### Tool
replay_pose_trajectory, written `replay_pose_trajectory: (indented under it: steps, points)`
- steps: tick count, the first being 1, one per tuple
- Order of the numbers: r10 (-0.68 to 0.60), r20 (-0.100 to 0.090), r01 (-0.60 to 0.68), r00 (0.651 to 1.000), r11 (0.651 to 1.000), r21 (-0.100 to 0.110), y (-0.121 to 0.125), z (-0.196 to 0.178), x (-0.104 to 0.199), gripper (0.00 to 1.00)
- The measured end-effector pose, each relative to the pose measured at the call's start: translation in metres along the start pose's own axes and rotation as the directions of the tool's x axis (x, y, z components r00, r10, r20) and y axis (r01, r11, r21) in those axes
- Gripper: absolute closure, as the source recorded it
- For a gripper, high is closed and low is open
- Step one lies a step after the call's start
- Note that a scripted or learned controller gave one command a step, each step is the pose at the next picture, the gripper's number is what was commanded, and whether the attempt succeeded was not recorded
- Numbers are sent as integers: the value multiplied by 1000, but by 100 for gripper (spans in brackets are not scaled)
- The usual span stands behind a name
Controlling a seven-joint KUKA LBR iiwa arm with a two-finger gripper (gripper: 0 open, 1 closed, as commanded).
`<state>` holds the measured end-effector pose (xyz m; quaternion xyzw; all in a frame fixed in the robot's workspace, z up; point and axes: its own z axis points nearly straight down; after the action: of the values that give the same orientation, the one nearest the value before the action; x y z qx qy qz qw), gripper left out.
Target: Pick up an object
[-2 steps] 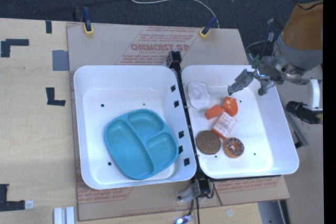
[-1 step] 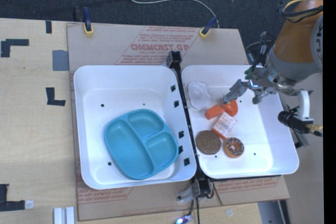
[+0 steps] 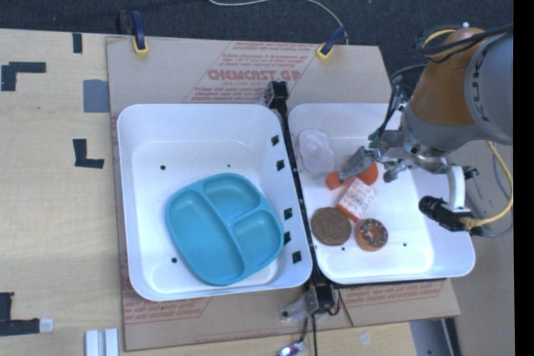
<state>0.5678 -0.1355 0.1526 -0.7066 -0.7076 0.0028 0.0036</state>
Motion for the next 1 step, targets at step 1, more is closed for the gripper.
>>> replay_pose_trajectory:
  steps: [1]
  points:
    - [0, 4, 0, 1000, 1000, -11, -6, 53, 7, 0]
